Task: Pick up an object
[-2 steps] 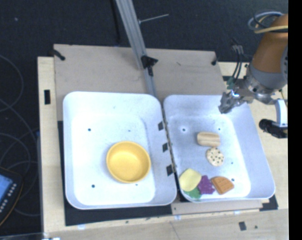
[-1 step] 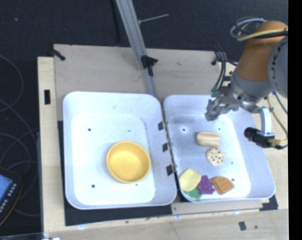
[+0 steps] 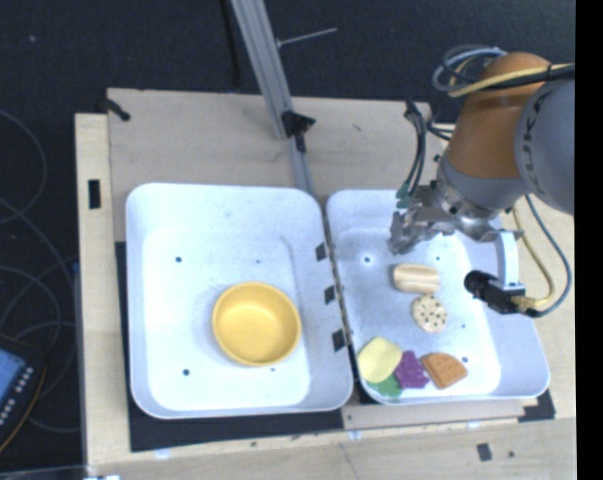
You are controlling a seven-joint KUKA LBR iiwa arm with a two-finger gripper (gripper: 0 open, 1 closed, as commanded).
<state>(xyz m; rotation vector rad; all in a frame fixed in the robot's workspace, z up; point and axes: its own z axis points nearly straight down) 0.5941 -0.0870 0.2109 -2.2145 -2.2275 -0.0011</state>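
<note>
1. Likeliest target: tan cylinder block (image 3: 415, 278), lying just below the gripper (image 3: 409, 232) in the camera view, toward the near rim, slightly right; not touching.
2. Its long axis is running left-right, across the gripper's line down.
3. Can't tell how the gripper is set; nothing seen pinched.
4. Farther off the same way: dotted cookie (image 3: 429, 314), then yellow, purple, orange pieces at the right bin (image 3: 361, 218) edge.
5. Yellow bowl (image 3: 256, 322) is sitting well off left, in the other bin.

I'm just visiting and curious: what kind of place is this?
Probably a robotics lab or test bench: a robot arm reaches over two white bins, one bearing toy food and one a yellow bowl, with loose cables nearby.
</note>
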